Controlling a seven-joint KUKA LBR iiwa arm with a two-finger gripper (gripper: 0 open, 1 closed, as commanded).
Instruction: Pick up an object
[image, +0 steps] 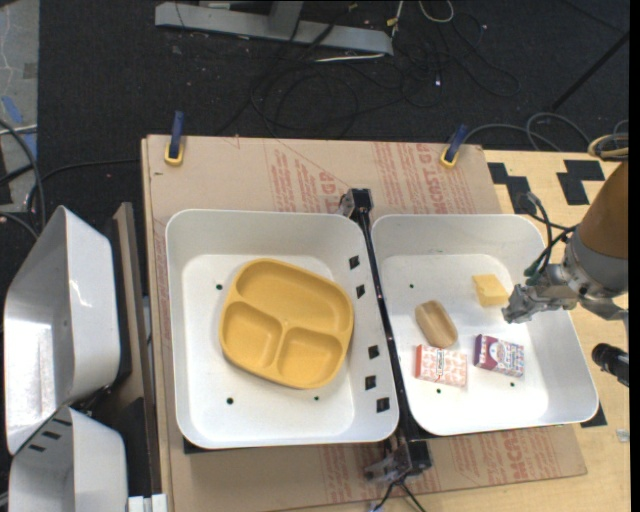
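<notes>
- The brown cardboard-covered table (280, 170) fills the middle of the frame and carries two shallow white plastic bins side by side: the left-hand bin (190, 300) at centre left and the right-hand bin (560, 385) at centre right.
- In the left-hand bin a yellow plastic divided tray with three compartments (286, 322) is seen lying flat, untouched.
- The grey arm with its orange band (605, 225) is seen entering from the right edge of the frame, above the right-hand bin's right side.
- The task is judged to be at an early stage: nothing has been lifted, and all four small objects are seen resting on the floor of the right-hand bin. A descent, a grasp and a lift are all judged to remain.
- The candidates for picking are, at the bin's lower middle, a red-and-white patterned flat packet (441, 366); just right of it, a purple-and-white small carton (499, 355); above the packet, a tan oblong bread-like roll (436, 323); and in the upper right of the bin, a pale yellow sponge-like block (490, 290).
- The end effector (522, 303) is seen just right of the yellow block and above the purple carton in the frame. No object is seen between its fingers; how far it is open cannot be told, nor whether it touches the block.
</notes>
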